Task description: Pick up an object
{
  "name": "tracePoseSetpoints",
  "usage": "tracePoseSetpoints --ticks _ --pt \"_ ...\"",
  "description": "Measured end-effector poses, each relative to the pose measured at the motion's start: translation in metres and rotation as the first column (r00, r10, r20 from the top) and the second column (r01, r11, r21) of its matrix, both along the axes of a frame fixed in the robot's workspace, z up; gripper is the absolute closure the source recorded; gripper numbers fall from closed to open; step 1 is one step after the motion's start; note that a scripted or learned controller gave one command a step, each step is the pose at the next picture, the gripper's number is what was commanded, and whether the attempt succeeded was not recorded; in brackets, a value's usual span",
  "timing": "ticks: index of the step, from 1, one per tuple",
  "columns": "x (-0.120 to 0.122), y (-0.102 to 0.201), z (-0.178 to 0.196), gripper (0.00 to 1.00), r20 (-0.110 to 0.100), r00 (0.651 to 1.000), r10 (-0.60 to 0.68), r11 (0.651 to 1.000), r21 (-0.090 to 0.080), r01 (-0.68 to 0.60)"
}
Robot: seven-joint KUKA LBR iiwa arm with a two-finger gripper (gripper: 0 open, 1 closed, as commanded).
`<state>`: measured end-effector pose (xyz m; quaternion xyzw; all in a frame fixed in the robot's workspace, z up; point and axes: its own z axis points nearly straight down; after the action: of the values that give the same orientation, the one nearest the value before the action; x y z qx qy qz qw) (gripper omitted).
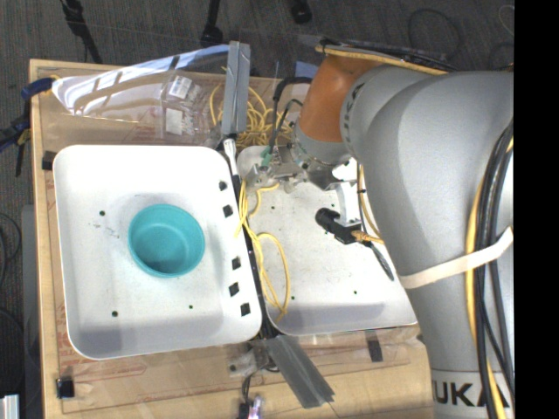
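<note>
1. Dark floor (pixel 131 16) lies beyond a wooden bench (pixel 157 372). A crumpled plastic sheet (pixel 131 94) lies along the bench edge at 11 o'clock.
2. Two white bins sit side by side. The left bin (pixel 87 321) and right bin (pixel 332 295) touch along a shared wall.
3. Task thing: a teal bowl (pixel 168 239), mouth up, near the middle of the left bin. It is well apart from every wall, and nothing crowds it.
4. Gripper (pixel 278 166): low over the right bin's 11 o'clock corner, close to the dividing wall. Whether it is open or closed cannot be told (wrist and cabling hide it). Nothing is seen held.
5. Key relation: the bowl lies at about 8 o'clock from the gripper, across the dividing wall. Being round, it has no long axis, so any rim approach is judged equal.
6. Judgement: the arm (pixel 437 164) must lift clear of the wall before crossing. A pinch on the rim looks the likeliest hold, as the bowl's full width may be too broad.
7. Risk: a smooth bowl may slide on the bin's slick floor.
</note>
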<state>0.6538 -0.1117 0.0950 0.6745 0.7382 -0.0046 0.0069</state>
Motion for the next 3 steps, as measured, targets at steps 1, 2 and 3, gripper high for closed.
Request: tracePoseSetpoints --ticks 1,2,3 --pt "-0.001 -0.037 0.057 0.0 -0.006 0.992 -0.123 0.992 0.016 0.123" --pt "-0.007 -0.035 -0.004 0.0 -0.009 0.992 -0.126 0.992 0.016 0.126" --pt "0.004 -0.096 0.013 0.0 -0.004 0.972 -0.235 0.972 0.016 0.235"
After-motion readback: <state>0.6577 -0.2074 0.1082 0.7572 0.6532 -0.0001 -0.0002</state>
